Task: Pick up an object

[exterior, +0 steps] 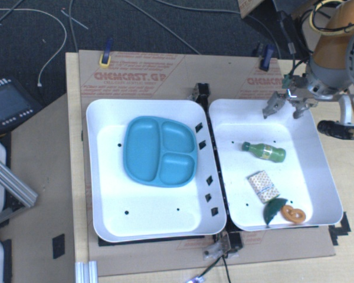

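In the camera view, the counter (165, 69) carries two shallow white bins side by side. The left bin (106, 205) holds a blue divided plate (160, 151), lying flat a little above the bin's centre. The right bin (324, 181) holds the loose objects. A green bottle (264, 151) lies on its side near the bin's middle, cap end pointing to nine o'clock. At about six o'clock from the bottle, a little apart, sits a small patterned box (263, 186), turned at an angle. Further toward five o'clock, near the bin's bottom rim, a dark green leaf-shaped piece (274, 210) touches an orange ring-shaped toy (294, 214), the ring lying just at the leaf's three o'clock side.

The grey arm (333, 58) reaches in from the right, and its gripper (285, 105) hangs over the top edge of the right bin, at roughly twelve o'clock of that bin. The fingers (272, 105) are spread wide, with nothing between them. The bottle, the nearest object, lies at about seven o'clock from the fingers, clearly apart from them; the box, leaf and ring lie further off toward six o'clock, well apart from the fingers.
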